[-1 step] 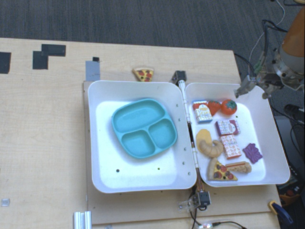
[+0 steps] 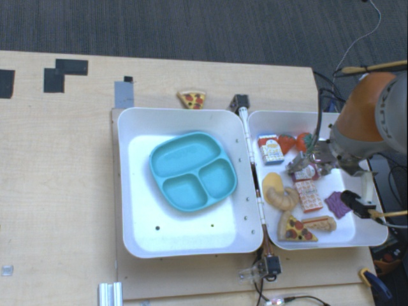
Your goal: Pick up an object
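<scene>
pincer (image 2: 305, 166) low in right bin (image 2: 363, 234), arm (image 2: 363, 116) bent

A robotics lab: wooden bench (image 2: 57, 190) on grey carpet (image 2: 191, 18), loose cables (image 2: 357, 40), twin white bins (image 2: 127, 190).

Counter (image 2: 57, 190) carries two white bins side by side. Left bin (image 2: 137, 234) holds a blue three-section plate (image 2: 192, 170), tilted, toward its far edge. Right bin (image 2: 370, 234) holds toy food: red-white carton (image 2: 270, 150) at far-left corner, pizza slice (image 2: 305, 227) along near edge, purple piece (image 2: 336, 204), yellow piece (image 2: 274, 187). Gripper (image 2: 306, 164) low over the right bin's middle. Another pizza slice (image 2: 192, 99) lies on the counter beyond the left bin.
</scene>
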Available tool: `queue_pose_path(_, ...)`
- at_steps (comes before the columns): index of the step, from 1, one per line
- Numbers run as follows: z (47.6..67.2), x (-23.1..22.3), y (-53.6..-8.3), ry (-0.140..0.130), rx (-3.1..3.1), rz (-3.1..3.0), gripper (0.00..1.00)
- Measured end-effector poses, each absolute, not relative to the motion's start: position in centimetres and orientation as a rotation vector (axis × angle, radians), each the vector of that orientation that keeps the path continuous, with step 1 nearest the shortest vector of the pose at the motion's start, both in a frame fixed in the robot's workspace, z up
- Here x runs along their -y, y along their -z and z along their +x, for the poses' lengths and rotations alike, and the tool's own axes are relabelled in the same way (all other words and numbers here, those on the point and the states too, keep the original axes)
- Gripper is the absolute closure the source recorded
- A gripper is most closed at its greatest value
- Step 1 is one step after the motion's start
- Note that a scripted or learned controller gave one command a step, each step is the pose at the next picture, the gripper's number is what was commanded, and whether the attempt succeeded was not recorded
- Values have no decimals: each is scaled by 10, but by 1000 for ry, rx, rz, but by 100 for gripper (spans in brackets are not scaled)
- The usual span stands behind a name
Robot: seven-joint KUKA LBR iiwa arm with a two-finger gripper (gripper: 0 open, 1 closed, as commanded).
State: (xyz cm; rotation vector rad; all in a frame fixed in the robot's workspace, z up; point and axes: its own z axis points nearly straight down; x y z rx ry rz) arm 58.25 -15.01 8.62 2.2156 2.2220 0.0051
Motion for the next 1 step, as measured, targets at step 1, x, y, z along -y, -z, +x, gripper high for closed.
queue_pose_path(1,584,150,-97,-9,-2221,2211,100)
